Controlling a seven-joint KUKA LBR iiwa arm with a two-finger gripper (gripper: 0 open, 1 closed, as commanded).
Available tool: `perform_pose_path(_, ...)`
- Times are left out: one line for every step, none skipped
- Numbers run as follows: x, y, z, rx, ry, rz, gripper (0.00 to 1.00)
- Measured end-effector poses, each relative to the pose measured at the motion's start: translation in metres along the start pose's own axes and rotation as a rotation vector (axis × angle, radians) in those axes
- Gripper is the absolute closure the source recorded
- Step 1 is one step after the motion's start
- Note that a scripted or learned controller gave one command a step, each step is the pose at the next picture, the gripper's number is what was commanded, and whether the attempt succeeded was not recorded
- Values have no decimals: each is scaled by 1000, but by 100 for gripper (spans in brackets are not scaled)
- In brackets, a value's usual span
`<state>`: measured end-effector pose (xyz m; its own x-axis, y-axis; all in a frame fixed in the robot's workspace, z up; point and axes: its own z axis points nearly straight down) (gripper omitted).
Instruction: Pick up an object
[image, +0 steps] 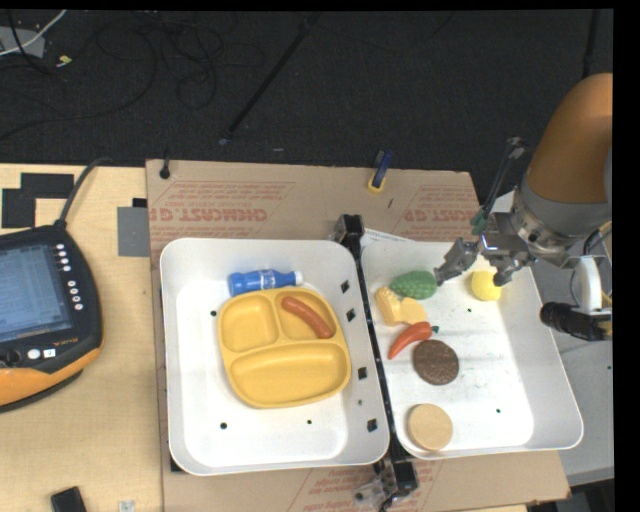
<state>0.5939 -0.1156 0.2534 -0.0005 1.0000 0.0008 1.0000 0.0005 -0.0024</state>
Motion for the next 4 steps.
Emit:
perform_pose_path(36,-28,-77,-6,0,-2,0)
perform_pose_path(83,-74,-155,-7,1,-4,0)
perform_pose_path(81,-72,-160,1,-1,-2,100)
perform_pose_path(199,-96,-141,3,1,-12,100)
